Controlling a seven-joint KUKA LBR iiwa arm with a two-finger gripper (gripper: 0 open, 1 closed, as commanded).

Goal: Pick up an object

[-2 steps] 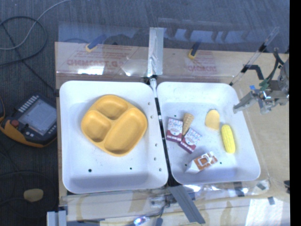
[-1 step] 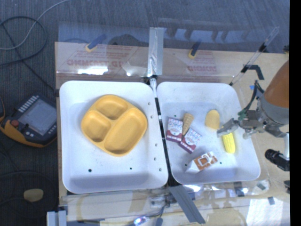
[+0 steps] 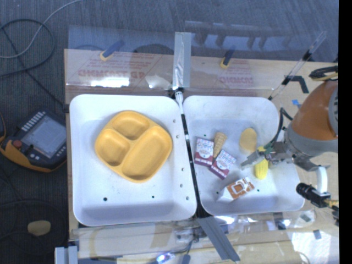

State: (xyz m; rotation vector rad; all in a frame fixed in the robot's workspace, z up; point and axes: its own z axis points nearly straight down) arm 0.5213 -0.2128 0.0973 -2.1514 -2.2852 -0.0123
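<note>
The right bin (image 3: 275, 111) holds several small items. Two red-and-white packets (image 3: 204, 150) (image 3: 223, 163) lie near its left wall, and a tan ice cream cone (image 3: 219, 142) lies between them. A pale yellow oval piece (image 3: 248, 139) lies further right, and an orange-and-white packet (image 3: 240, 188) rests near the front. A yellow corn cob (image 3: 262, 170) lies at the right. My gripper (image 3: 254, 158) hangs low over the bin, just above and left of the corn cob and below the oval piece. I see nothing held in it.
The left bin (image 3: 88, 202) carries a yellow divided plate (image 3: 133, 146). A metal divider (image 3: 181, 65) stands between the bins at the back. A handheld control pendant (image 3: 38, 142) lies on the floor at the left. The arm's orange band (image 3: 316, 114) is over the right bin's edge.
</note>
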